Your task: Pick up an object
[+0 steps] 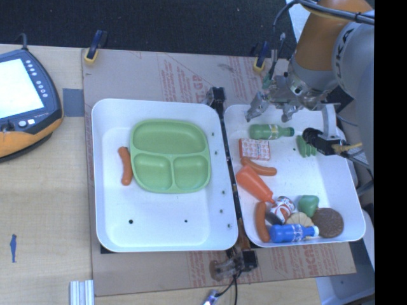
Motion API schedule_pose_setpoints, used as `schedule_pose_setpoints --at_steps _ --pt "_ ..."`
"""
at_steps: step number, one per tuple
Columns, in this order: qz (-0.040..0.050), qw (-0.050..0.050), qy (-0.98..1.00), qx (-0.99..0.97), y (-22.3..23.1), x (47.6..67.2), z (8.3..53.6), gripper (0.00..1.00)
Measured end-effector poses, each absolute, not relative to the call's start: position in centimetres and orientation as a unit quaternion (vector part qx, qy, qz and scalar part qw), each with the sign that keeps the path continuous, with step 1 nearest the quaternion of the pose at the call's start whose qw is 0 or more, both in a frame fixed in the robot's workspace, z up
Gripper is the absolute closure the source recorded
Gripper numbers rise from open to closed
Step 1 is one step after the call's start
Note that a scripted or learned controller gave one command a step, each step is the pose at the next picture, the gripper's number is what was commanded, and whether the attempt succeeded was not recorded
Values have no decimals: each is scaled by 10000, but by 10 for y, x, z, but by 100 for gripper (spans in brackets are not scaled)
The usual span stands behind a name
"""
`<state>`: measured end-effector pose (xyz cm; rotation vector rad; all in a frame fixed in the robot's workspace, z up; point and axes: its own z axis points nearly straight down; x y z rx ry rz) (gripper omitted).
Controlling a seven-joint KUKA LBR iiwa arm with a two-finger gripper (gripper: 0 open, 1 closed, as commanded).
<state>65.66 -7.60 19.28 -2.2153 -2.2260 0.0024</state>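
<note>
Green and lying on its side, a small plastic bottle with a yellow cap (271, 131) rests near the far end of the right shallow white bin (340, 170), and it is the object closest to my two-finger gripper (272, 108). I see the grey fingers spread wide just above it, holding nothing. Beside the bottle sits a red-and-white patterned square packet (255, 149), with a thin orange-red sausage (259, 167) and an orange carrot-shaped toy (254, 183) nearer the camera. A blue bottle with a white cap (291, 233), a round brown cookie (327, 222) and a small green pepper-like piece (308, 204) crowd the near corner. In the left white bin (114, 227) I see a green three-compartment plate (170, 155) with another orange sausage (126, 165) just left of it.
</note>
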Motion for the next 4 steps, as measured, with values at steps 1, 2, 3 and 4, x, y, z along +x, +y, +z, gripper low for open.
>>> schedule_pose_setpoints --at_steps 1,2,3,4 --pt "39 63 -7069 -7073 -98 650 94 0" --pt "78 95 -7072 -7069 -100 651 88 0" --pt "19 21 -7086 -7056 -93 565 91 0" --pt "35 28 -7099 -7043 -94 565 101 100"
